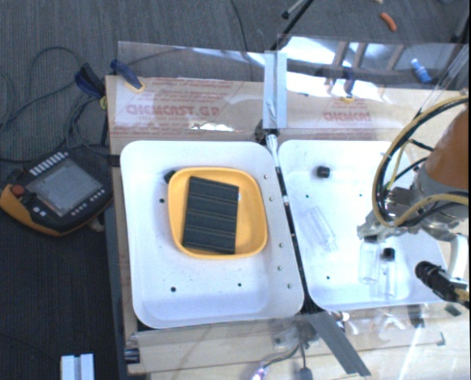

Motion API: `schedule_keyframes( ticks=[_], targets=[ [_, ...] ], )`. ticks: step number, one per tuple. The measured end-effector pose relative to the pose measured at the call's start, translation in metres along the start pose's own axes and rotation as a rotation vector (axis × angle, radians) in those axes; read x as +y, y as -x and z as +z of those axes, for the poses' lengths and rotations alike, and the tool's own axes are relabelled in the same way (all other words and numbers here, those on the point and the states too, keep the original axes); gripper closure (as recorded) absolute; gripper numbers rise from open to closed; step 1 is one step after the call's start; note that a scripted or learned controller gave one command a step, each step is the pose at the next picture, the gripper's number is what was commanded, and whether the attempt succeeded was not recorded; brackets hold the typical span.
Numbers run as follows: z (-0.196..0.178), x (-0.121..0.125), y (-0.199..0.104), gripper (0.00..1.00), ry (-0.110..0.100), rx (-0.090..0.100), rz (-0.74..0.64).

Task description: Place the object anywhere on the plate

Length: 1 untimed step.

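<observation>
A dark grey ridged rectangular block (pixel 211 214) lies flat on the yellow plate (pixel 252 212), which sits in the left bin (pixel 148 275). The block covers most of the plate's middle and stays inside its rim. My gripper (pixel 378 267) hangs over the lower right part of the right bin (pixel 338 291), far from the plate. Its clear fingers (pixel 367 264) stand apart, open, with nothing held between them.
A small black piece (pixel 322 171) rests near the top of the right bin. A clear plastic item (pixel 318 226) lies mid-bin, left of the gripper. Cables loop around the arm (pixel 445 161) at the right. A teach pendant (pixel 57 192) lies on the floor to the left.
</observation>
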State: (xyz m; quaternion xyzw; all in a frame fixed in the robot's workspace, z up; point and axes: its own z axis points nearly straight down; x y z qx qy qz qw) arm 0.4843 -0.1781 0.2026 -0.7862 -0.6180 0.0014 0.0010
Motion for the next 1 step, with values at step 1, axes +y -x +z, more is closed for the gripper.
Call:
schedule_keyframes(
  ticks=[1],
  targets=[
    [0.0, 0.0, 0.0, 0.0, 0.0, 0.0, 0.0]
  ],
)
